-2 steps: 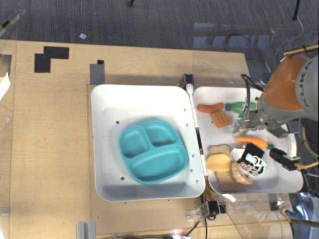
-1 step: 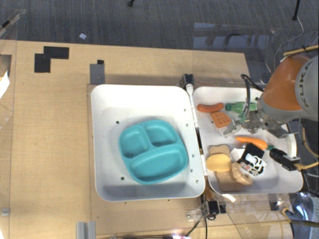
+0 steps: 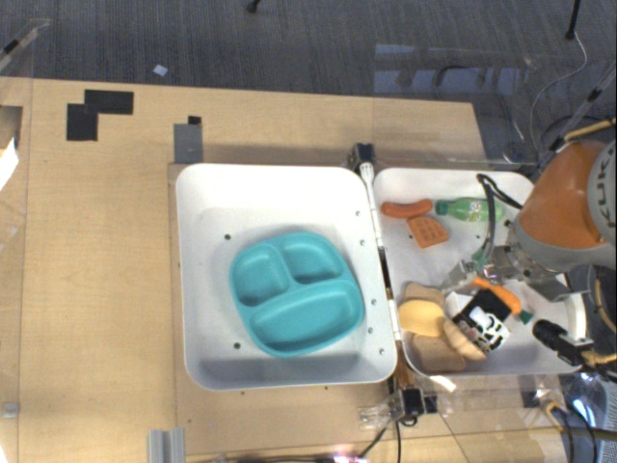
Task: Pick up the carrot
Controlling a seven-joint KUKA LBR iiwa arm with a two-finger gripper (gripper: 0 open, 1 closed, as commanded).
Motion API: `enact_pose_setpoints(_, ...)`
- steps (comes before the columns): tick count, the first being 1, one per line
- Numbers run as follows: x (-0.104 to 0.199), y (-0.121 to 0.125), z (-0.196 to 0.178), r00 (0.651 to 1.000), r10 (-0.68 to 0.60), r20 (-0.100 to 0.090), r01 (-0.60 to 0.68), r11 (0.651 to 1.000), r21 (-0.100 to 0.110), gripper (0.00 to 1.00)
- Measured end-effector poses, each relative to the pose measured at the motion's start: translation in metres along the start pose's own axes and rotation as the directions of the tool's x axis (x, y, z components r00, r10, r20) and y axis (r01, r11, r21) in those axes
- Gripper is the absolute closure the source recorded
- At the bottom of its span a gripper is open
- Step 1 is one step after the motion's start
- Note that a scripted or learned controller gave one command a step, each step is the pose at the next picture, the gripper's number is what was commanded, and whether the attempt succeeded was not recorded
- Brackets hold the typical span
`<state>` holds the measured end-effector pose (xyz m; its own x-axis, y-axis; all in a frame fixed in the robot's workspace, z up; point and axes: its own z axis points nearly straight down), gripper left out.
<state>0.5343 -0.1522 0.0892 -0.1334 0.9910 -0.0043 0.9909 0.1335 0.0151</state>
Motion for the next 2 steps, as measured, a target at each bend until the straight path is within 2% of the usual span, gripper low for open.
enact_pose_setpoints(1, 0.001, 0.004, -0.012, 1.0, -0.006, 0.002, 0.006, 1.0, -0.009, 1.0)
enact_pose_setpoints(2, 0.057, 0.012, -0.115, 0.979, -0.204, 0.0, 0.204, 0.979, -0.002, 1.0)
